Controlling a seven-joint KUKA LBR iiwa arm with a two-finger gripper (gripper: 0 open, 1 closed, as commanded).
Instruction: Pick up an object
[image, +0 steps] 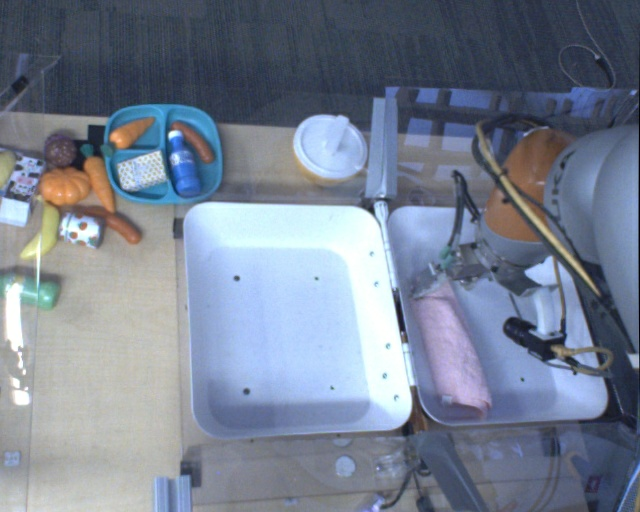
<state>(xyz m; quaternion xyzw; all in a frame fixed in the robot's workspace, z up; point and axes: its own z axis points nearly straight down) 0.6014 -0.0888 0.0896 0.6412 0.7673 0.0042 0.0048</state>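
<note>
On the worktop (110, 400), two white bins side by side — left bin (290, 320) bare, right bin (560, 385) bearing the arm's reach. Pink rolled cloth (450, 350): lies in the right bin along its left wall, long axis running from near the bin's middle toward the front edge, slightly slanted. End effector (452, 268): low over the cloth's far end, touching or just above it — which, cannot be told; the cloth extends away from it toward the front. Finger spread: not discernible. Judgement: grasp should close across the roll's short width.
</note>
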